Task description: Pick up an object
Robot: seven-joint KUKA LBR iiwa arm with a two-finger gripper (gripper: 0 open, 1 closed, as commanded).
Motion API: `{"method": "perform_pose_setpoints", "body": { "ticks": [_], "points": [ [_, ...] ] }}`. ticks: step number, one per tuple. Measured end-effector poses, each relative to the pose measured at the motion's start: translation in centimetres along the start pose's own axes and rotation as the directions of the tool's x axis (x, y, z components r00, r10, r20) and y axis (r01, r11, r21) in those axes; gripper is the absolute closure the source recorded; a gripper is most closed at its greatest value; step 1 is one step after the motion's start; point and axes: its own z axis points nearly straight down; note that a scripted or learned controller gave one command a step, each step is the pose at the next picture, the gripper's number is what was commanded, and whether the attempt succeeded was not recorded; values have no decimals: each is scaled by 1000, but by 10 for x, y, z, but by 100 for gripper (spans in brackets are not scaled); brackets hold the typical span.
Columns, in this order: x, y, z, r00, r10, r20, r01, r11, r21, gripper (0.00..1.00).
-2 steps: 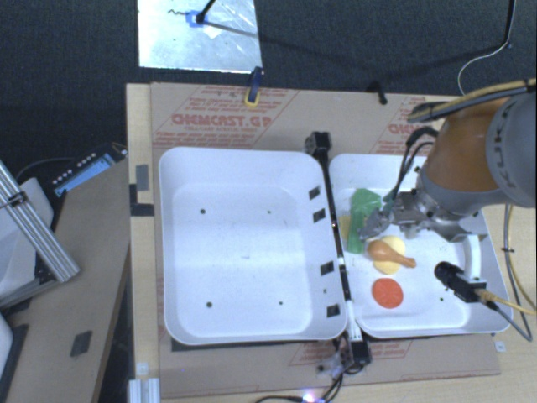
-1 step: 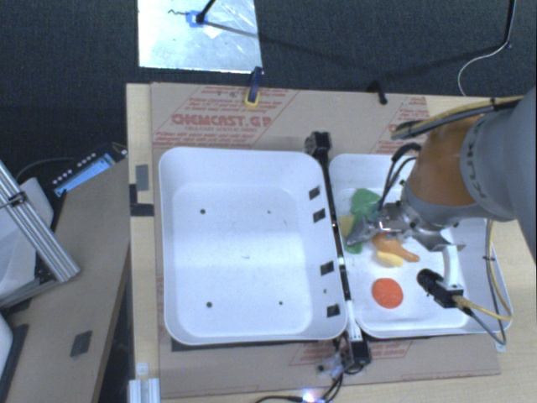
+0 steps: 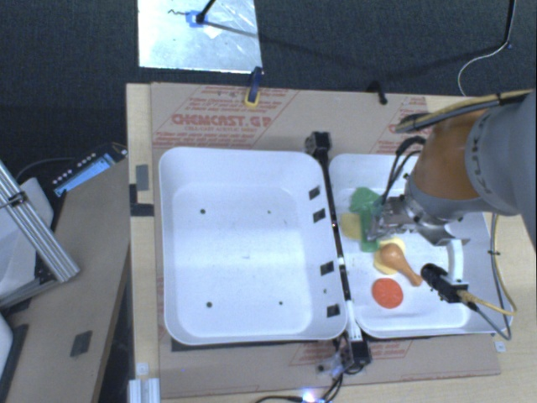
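Note:
The right bin [image 3: 369,326] holds a green object [image 3: 365,200], a yellow piece [image 3: 350,223] at its left wall, a yellow-orange pear-shaped toy [image 3: 395,260] and a red-orange disc [image 3: 388,293]. My gripper [image 3: 377,227] hangs low over the green and yellow things, just above the pear-shaped toy. The arm's grey body and orange band [image 3: 449,162] cover the bin's right part. The fingertips are hidden among the objects.
The left bin [image 3: 243,246] sits beside the right one, with a row of black clips [image 3: 323,217] along the divider between them. Both bins rest on a cardboard sheet [image 3: 218,116]. A shiny foil square [image 3: 197,23] lies behind on the dark floor.

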Motion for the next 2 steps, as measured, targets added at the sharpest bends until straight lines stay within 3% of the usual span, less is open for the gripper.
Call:
{"method": "perform_pose_setpoints", "body": {
  "ticks": [1,2],
  "points": [
    [14,18,-184,1000,-4,3,4,1000,-8,100],
    [21,-22,-361,1000,-3,2,3,1000,-10,100]
  ]
}}
